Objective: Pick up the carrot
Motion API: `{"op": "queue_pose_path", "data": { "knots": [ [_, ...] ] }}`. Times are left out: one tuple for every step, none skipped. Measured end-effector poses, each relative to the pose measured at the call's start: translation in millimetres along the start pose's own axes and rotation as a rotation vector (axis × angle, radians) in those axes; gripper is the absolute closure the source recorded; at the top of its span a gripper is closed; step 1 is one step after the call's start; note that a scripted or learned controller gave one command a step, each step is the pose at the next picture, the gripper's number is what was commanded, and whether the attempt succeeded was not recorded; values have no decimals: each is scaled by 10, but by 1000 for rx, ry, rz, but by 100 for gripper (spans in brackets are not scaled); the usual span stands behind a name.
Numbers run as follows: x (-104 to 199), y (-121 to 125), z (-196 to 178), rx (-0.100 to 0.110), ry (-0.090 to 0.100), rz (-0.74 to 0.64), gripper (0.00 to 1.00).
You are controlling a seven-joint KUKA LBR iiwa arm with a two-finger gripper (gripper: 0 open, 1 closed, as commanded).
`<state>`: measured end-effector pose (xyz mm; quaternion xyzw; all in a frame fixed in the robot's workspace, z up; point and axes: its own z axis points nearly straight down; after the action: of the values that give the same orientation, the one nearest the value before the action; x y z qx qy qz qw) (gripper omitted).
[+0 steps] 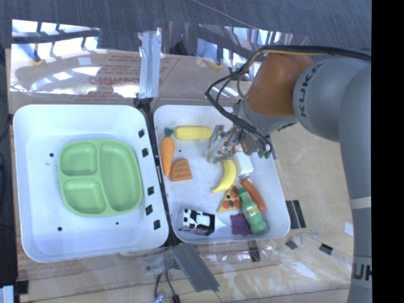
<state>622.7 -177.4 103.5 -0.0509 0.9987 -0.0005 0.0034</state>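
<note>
One carrot (166, 155) hugs the right bin's (273, 180) left wall.

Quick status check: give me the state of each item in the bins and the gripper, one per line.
carrot: lying in right bin, untouched
corn: lying flat
banana: lying flat
green bottle: on its side
green plate: upright in left bin
gripper: over right bin, holding nothing
</note>
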Motion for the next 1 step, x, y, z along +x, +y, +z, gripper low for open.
{"op": "queue_pose_path", "data": {
  "knots": [
    [0, 3, 2, 0, 0, -1, 0]
  ]
}}
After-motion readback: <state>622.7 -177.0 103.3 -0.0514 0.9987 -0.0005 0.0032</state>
